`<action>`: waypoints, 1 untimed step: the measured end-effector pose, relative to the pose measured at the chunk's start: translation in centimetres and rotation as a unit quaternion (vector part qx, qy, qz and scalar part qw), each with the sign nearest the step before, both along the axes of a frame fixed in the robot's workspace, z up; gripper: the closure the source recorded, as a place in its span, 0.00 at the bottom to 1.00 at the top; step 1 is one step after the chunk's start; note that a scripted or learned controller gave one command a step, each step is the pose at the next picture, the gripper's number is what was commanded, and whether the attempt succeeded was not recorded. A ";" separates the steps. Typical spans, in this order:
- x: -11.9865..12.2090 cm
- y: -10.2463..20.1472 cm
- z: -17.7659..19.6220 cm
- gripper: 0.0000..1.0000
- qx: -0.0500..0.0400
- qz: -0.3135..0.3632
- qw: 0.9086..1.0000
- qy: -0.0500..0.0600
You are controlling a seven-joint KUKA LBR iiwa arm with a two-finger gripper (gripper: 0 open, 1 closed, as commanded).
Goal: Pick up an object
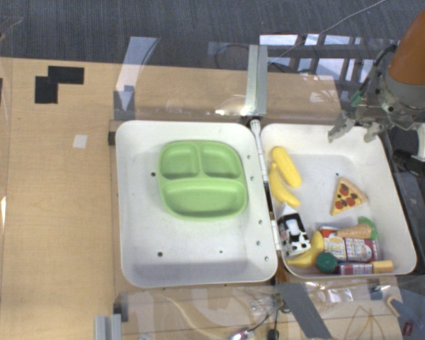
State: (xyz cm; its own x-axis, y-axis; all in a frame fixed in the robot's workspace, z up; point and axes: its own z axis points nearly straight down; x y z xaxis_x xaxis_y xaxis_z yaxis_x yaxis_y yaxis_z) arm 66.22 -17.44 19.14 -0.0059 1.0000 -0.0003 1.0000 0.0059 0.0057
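Observation:
My gripper (354, 129) hangs over the far right corner of the right bin (382, 161), fingers spread open with nothing between them. Below it in that bin lie a corn cob (285, 166), a banana (282, 190), a pizza slice (348, 195), a black and white cow toy (293, 235), a red and white packet (348, 247), a carrot (359, 229) and a green round piece (326, 263). The pizza slice is the nearest to the gripper, a little toward the front.
The left bin (138, 246) holds a green divided plate (200, 178). A metal post (253, 76) stands behind the wall between the bins. Wooden benchtop stretches to the left.

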 end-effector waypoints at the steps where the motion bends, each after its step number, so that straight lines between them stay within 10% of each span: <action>1: 0.9 4.8 -7.1 0.00 -0.001 0.151 0.988 0.000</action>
